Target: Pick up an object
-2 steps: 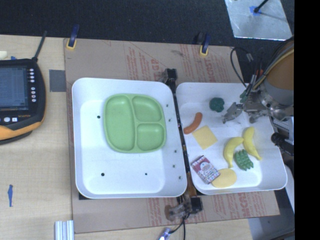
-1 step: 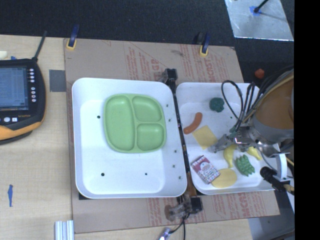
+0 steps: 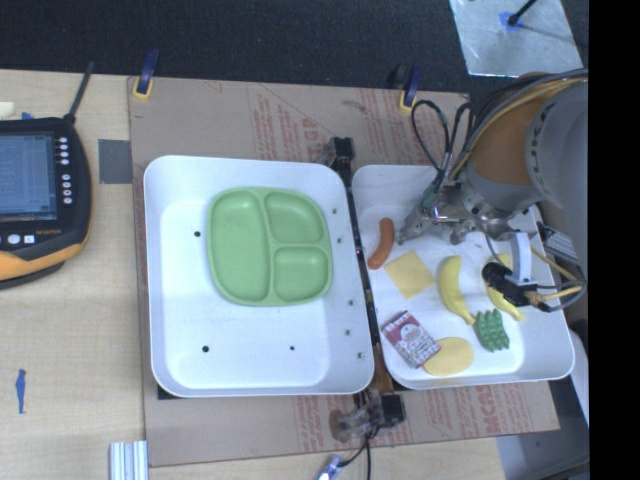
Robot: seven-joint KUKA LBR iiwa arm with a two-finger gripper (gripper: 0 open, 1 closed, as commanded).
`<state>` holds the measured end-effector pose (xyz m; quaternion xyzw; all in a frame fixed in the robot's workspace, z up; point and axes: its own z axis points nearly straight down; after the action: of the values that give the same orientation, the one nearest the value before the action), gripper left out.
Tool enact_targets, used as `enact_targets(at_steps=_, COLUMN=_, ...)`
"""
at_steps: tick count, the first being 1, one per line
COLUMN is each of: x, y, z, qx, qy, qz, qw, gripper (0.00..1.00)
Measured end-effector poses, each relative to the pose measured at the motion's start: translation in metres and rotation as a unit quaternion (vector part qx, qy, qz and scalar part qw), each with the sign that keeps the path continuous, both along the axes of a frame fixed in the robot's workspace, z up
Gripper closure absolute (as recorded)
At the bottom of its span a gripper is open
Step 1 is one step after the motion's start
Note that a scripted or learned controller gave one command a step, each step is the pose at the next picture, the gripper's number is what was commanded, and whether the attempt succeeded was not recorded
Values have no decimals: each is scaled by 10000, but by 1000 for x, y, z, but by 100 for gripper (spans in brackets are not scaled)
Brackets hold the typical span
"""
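Observation:
The right bin (image 3: 540, 368) holds several small things. An orange-brown sausage (image 3: 380, 244) lies at its left side, next to a flat yellow cheese slice (image 3: 409, 273). A banana (image 3: 453, 288) sits at the middle, a green bumpy piece (image 3: 490, 329) to its right, and a red packet (image 3: 410, 339) and a yellow oval piece (image 3: 449, 356) near the front wall. My gripper (image 3: 416, 225) hangs low over the back of this bin, just right of the sausage and above the cheese slice. Nothing shows in its grasp. The arm hides the bin's back right corner.
The left bin (image 3: 180, 368) bears a green divided plate (image 3: 268, 245). A teach pendant (image 3: 30, 198) lies on the bench at the far left. Black clamps (image 3: 342, 151) sit at the seam between the bins, at the back and at the front.

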<state>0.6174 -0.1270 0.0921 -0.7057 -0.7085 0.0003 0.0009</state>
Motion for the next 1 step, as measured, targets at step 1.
enact_targets(at_steps=1, x=39, y=-51, z=5, qx=-5, qy=0, qz=-10, qw=10000, gripper=0)
